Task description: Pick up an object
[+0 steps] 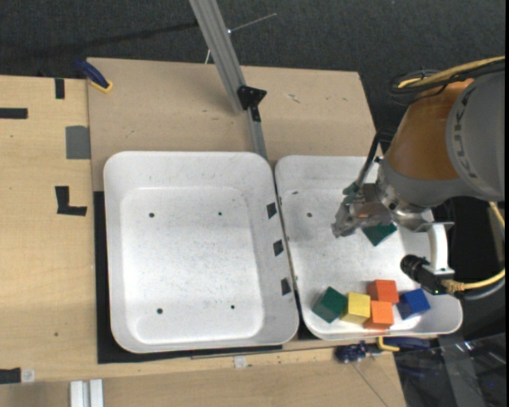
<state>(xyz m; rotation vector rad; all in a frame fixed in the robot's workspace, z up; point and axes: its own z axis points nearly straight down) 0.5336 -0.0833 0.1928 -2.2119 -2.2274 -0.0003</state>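
We see the gripper (pixel 356 216) low over the right bin (pixel 314 185), near its middle. A dark green block (pixel 378 232) sits just beside the gripper, at its lower right; whether the gripper is closed on it, we cannot tell. Toward the right bin's near edge lies a cluster: a green block (pixel 328 304), a yellow block (pixel 357 305), two orange blocks (pixel 382 302), and a blue block (pixel 413 303), touching or nearly so. The left bin (pixel 187 253) adjoins the right bin on the tabletop (pixel 34 227).
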